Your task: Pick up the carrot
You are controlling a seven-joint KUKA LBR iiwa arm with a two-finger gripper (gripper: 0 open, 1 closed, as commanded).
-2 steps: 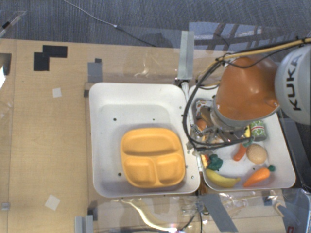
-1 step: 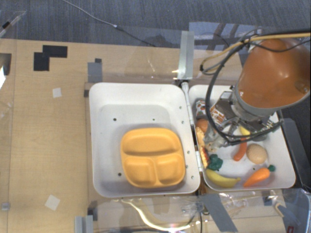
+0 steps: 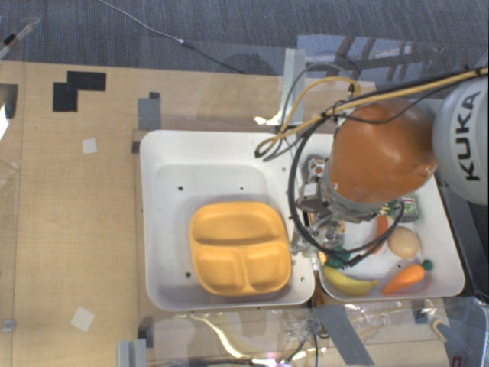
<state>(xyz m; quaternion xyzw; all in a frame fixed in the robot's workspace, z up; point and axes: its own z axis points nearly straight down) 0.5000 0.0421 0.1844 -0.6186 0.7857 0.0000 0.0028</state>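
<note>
Grey carpet [image 3: 229,14] filled the top of the frame, and below it a pale wooden bench [image 3: 69,228] carried two white bins side by side. The left bin [image 3: 164,205] held a yellow divided plate [image 3: 238,247]. In the right bin [image 3: 447,270] the carrot [image 3: 403,277] lay at the lower right, its long axis running from lower left to upper right, green top toward the right rim. The gripper [image 3: 330,232] hung over the bin's left part, so the carrot lay to its lower right, near but apart. Whether the jaws were released or clenched could not be told, cables and the orange wrist band [image 3: 378,159] hiding them. A banana [image 3: 350,281] and an egg [image 3: 404,244] sat beside the carrot, leaving little room.
</note>
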